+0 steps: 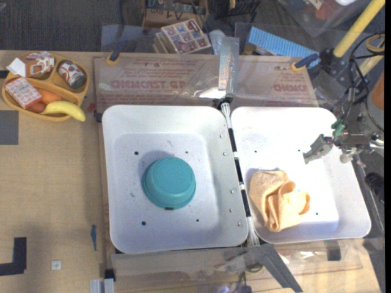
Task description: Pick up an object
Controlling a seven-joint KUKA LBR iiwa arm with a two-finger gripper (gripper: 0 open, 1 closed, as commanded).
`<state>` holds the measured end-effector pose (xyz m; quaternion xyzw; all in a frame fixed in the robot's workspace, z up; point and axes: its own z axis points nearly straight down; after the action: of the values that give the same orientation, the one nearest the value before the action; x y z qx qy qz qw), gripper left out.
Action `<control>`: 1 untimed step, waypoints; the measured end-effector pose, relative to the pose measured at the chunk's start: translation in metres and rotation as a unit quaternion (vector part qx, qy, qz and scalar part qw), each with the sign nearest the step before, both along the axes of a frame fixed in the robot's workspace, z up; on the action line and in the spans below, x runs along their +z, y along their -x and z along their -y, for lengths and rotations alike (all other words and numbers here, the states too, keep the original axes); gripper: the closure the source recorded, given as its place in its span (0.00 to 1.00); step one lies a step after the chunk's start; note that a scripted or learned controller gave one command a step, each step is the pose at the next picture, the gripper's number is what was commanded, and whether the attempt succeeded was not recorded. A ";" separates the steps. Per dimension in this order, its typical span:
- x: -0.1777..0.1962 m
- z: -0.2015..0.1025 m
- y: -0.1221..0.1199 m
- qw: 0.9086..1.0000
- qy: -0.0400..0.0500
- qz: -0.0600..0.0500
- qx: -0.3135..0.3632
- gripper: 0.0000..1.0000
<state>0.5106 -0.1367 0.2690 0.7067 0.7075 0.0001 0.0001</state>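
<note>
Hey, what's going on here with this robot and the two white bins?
A robot arm reaches in from the right, its gripper over the right bin, above and to the right of a crumpled orange cloth lying there. Nothing is visibly held. A teal bowl sits upside down in the left bin. Nothing has been picked up yet.

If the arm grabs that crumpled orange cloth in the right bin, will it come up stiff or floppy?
Probably floppy: the orange cloth lies bunched in soft folds, so it would likely drape and dangle from the gripper. It looks light. A pinch may catch only one fold, so part could drag along the right bin.
</note>
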 end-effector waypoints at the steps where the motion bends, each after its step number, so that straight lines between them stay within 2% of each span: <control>1: -0.177 -0.012 0.002 0.998 0.000 0.005 0.055 0.00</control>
<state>0.5081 -0.1250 0.0921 0.6667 0.7453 0.0033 0.0039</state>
